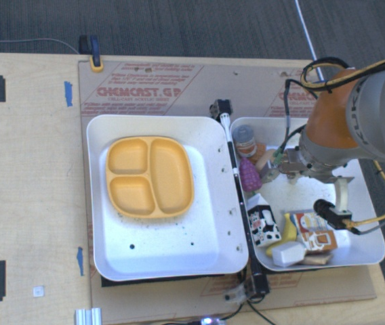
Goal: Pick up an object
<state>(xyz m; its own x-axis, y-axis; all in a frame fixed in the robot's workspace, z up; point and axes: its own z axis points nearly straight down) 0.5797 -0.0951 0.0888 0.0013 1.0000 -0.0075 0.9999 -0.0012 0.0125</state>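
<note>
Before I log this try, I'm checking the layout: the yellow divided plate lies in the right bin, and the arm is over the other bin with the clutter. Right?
Not quite. The camera view shows the yellow divided plate in the left bin; the arm is over the right bin with the clutter.

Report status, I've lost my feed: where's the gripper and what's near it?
Gripper low over right bin, near its left side. Purple object and small jar right beside it; nothing seen held. Yellow tray sits in left bin.
</note>
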